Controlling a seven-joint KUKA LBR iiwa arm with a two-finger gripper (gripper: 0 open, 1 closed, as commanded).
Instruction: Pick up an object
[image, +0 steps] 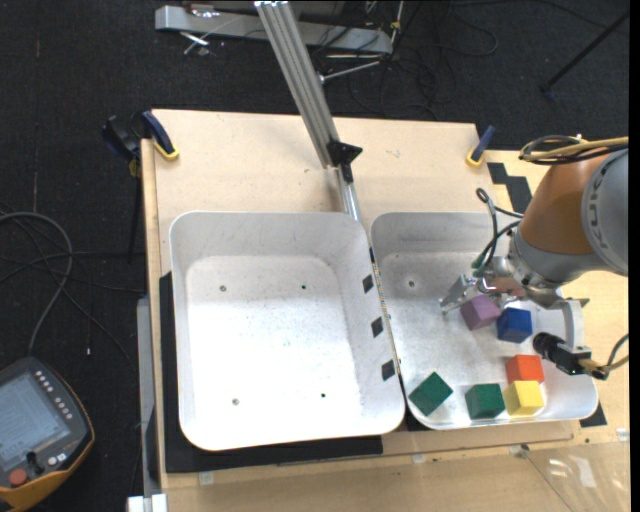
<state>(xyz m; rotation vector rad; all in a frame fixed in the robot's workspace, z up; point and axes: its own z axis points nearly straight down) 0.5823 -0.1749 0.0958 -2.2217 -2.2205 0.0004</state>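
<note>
Left bin (200, 250) bare white. Right bin (420, 235) holds blocks: purple block (480, 311) just beside gripper (470, 292), blue block (515, 324) touching it at right; jaw state cannot tell. Near edge: two green, orange, yellow. No legible writing.

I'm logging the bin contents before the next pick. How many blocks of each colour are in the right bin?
Green: 2, one block and another
Purple: 1
Blue: 1
Orange: 1
Yellow: 1
Total: 6 blocks in the right bin
</note>
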